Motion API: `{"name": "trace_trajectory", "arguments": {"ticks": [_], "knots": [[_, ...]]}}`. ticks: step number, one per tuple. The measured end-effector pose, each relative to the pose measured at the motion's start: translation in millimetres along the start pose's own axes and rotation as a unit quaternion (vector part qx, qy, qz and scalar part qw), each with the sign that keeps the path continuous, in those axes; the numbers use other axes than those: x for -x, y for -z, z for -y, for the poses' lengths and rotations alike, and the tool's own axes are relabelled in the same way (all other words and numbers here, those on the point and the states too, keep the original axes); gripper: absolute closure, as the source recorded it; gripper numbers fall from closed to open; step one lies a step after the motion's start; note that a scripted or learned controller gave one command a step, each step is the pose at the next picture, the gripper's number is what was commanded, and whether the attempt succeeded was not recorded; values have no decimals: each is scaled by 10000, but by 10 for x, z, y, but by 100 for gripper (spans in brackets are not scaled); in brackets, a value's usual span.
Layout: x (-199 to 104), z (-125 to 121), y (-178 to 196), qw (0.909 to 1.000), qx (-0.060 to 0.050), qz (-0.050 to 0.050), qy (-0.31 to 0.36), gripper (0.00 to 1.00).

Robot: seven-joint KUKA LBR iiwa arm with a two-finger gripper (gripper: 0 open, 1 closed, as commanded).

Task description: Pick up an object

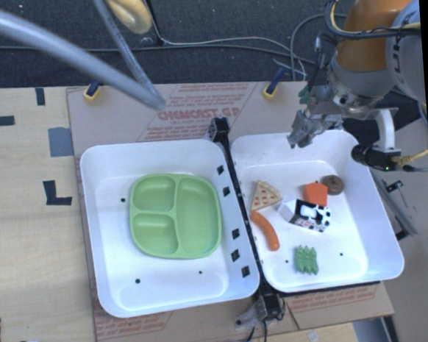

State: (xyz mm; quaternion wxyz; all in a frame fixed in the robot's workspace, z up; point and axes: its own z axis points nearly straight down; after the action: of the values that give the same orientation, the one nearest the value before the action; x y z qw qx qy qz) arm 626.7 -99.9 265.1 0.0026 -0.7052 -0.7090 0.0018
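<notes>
One gripper (301, 138) is all we are working with, and it is hanging over the far edge of the right bin (369, 261), near that bin's back rim and toward its left half; nothing is sitting between its tips, and we cannot tell from this slant how it is set. Moving outward from there, the pickable things are all lying nearer the camera than the gripper, clustered in the middle of the same bin. Closest, down and slightly left, we are seeing a triangular pizza slice (265, 196), with a sausage (266, 230) just below it, its long axis running from upper left to lower right. Down and slightly to the right of the gripper an orange block (316, 193) is sitting just beside a small brown round piece (334, 185), and touching the block from below is a black-and-white toy (310, 216), which looks tilted. Farthest toward the near rim a green ridged piece (305, 260) is lying apart from the rest. The left bin (108, 234) is holding a green divided plate (176, 215), well apart from the gripper across the bins' shared wall. We are judging that the coming move turns on travelling toward the camera and then descending, and that the pizza slice or the orange block is the shorter reach; the sausage would likely need the gripper closing across its narrow width.
</notes>
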Motion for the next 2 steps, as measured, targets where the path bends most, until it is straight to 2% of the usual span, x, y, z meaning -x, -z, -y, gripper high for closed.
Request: {"name": "trace_trajectory", "arguments": {"ticks": [2], "knots": [[-1038,375,-78,10000,-11,2,6,100]]}}
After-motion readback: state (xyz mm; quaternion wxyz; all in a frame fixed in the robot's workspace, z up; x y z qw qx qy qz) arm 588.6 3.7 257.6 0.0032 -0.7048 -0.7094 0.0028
